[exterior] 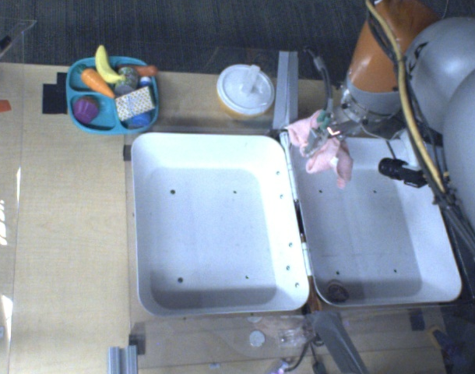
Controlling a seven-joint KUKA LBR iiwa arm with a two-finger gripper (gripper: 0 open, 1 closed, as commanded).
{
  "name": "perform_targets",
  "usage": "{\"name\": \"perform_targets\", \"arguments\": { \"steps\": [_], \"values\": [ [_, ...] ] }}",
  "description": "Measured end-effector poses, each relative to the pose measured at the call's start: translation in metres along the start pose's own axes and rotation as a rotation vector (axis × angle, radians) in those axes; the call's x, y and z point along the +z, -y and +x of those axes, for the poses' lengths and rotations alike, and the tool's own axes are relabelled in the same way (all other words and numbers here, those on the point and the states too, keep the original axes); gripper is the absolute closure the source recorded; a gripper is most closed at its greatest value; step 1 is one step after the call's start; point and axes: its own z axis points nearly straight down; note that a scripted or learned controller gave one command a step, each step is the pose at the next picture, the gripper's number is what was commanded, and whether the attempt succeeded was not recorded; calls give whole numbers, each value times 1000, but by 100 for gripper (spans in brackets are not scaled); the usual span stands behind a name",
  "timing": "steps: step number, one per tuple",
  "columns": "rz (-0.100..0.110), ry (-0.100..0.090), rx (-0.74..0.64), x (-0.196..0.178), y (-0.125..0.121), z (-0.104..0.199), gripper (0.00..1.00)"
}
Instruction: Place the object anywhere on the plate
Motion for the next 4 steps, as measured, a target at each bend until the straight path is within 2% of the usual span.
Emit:
{"name": "perform_targets", "arguments": {
  "steps": [1, 3, 4],
  "values": [
    [-2, 0, -8, -40, -2, 1, 100],
    [-3, -1, -812, -59, 5, 98, 100],
    [-3, -2, -1167, -63, 16, 147, 100]
  ]
}}
